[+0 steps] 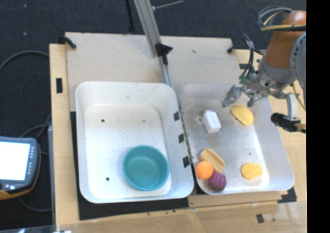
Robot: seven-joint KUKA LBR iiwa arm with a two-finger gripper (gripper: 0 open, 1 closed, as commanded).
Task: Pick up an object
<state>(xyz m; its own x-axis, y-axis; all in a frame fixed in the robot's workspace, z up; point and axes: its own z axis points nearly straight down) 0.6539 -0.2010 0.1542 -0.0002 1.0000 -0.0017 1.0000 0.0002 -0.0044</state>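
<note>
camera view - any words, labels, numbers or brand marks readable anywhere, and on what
None can be read.
The handheld screen at the left edge glows blank white, with any text washed out.
The white block, teal bowl and both bins show no lettering.

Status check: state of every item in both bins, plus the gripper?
gripper: fingers spread open above the right bin, holding nothing
yellow lemon-shaped piece: loose on the bin floor, just below the gripper
white block: lying free, tilted
teal bowl: upright in the left bin
tan bread-like piece: lying flat
orange ball: resting against the purple piece
ridged yellow piece: lying alone
</note>
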